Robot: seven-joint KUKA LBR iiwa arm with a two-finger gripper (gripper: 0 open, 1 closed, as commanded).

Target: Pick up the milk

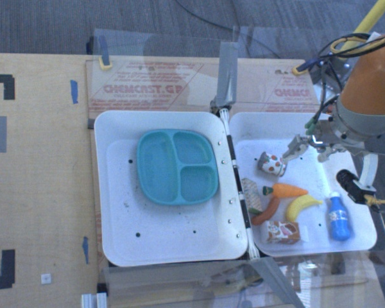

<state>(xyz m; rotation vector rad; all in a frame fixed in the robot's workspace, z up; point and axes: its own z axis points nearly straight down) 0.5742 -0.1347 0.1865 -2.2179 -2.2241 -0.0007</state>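
The milk [271, 163] is a small white carton with red and dark patches, lying in the upper left part of the right bin [366, 239]. My gripper [308, 150] hangs just to the right of it and slightly farther back, above the bin floor. Its fingers are spread open with nothing between them. The left fingertip [290, 151] is close to the carton's upper right corner, apart from it. The grey arm with its orange band [366, 88] comes in from the upper right.
The right bin also holds a carrot [286, 190], a banana [303, 205], a red-brown sausage shape [264, 212], a small printed box [283, 231], a flat packet [249, 188] and a blue bottle [338, 218]. A teal divided plate [178, 167] lies in the left bin [115, 236].
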